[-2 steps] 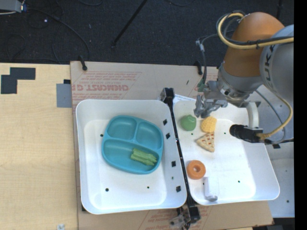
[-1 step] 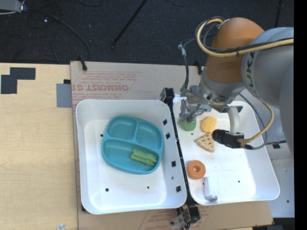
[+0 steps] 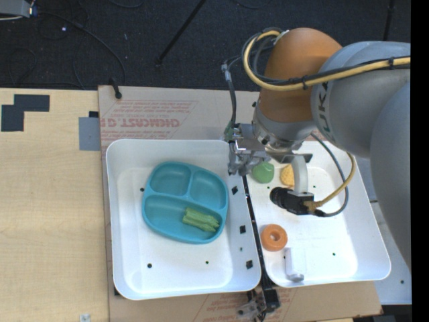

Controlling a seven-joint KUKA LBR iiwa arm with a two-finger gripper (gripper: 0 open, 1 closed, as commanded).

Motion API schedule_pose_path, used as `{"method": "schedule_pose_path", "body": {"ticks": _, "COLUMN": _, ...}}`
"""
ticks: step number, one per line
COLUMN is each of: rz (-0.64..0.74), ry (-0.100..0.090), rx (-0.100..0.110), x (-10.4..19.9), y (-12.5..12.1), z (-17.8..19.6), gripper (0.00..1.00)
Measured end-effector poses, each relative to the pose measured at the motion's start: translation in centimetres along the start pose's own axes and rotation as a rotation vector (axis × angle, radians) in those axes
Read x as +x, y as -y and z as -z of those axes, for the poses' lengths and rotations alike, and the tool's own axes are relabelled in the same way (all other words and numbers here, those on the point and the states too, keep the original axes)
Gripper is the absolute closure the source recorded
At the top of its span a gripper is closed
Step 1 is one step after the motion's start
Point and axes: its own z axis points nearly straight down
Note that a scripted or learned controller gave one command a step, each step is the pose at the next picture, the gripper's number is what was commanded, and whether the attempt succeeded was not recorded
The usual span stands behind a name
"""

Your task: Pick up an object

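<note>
The green ball sits just beside your claw, on its arm side, in the same bin; the orange ring lies farther off. You cannot tell whether the claw is released or clenched.

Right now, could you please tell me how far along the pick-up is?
Nothing looks lifted. The end effector is low at the divider between the bins, beside the round green item; I cannot see anything held. The orange ring and white piece lie in the right bin. The grasp and lift are left.
</note>
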Motion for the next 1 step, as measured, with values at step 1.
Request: {"method": "schedule_pose_path", "body": {"ticks": 1, "rz": -0.001, "ry": 0.001, "rx": -0.001, "x": 4.19, "y": -0.23, "z": -0.75, "gripper": 1.0}}
